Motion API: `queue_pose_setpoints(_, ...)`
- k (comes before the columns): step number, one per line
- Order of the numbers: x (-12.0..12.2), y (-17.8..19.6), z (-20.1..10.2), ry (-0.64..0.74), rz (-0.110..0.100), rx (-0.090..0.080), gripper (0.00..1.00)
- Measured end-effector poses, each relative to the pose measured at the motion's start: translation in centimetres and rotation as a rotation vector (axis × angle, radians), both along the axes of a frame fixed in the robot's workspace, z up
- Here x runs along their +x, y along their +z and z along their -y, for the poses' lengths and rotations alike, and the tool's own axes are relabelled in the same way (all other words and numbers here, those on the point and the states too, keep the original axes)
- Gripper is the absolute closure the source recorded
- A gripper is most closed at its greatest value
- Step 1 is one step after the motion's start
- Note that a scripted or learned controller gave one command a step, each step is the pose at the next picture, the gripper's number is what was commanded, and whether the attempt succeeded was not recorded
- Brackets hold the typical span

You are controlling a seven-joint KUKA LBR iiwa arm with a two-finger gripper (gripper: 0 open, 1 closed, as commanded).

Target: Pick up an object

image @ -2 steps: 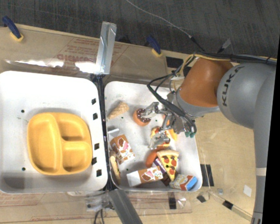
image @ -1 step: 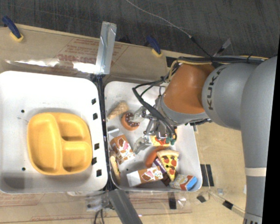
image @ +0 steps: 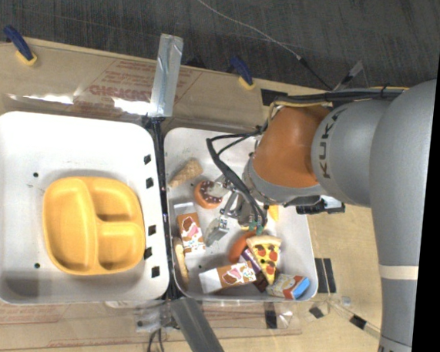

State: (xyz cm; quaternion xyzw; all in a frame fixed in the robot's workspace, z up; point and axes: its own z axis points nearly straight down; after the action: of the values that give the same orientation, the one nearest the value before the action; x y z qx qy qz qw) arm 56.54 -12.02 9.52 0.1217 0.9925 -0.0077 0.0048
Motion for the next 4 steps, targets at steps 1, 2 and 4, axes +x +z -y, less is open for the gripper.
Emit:
queue_pose_setpoints(1,0.1,0.9,-0.3,0.005,0.000,0.004,1.00)
queue_pose_setpoints(2,3.9,14.6,-5.7,-0.133,0.004,0.017,1.00)
queue_pose_setpoints(4,-0.5,14.2,-7.7,-0.619,-0.002,0.017,1.00)
